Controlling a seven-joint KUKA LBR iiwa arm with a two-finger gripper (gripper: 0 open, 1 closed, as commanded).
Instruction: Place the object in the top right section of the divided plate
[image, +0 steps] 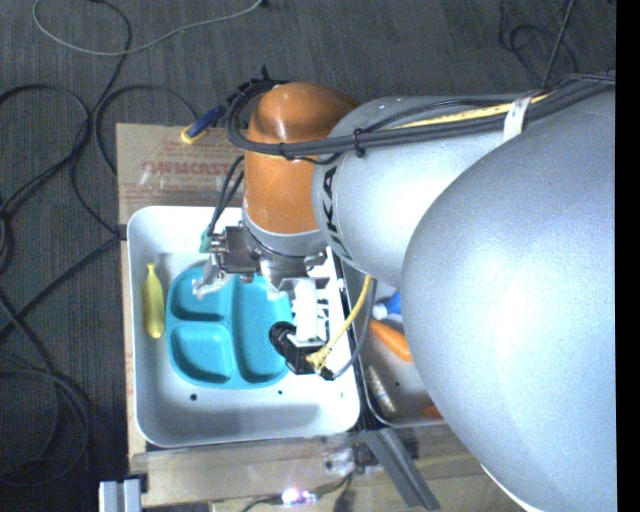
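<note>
Hovering over the blue divided plastic plate (215, 340) in the left white bin (150, 420), near its upper edge. State of the jaws: cannot tell, hidden under the wrist. Likely the placing step; next calls for lowering squarely into the top right section. Yellow banana-shaped object (153, 300) lies just beside the plate's left edge.

Faint, unreadable red print on cardboard (170, 170)

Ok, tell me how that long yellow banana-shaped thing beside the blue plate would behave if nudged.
The long yellow banana-shaped object looks rounded and smooth, so it would probably roll or slide easily. It lies between the white bin wall and the blue divided plate, which may stop it. It seems small, likely light.
</note>
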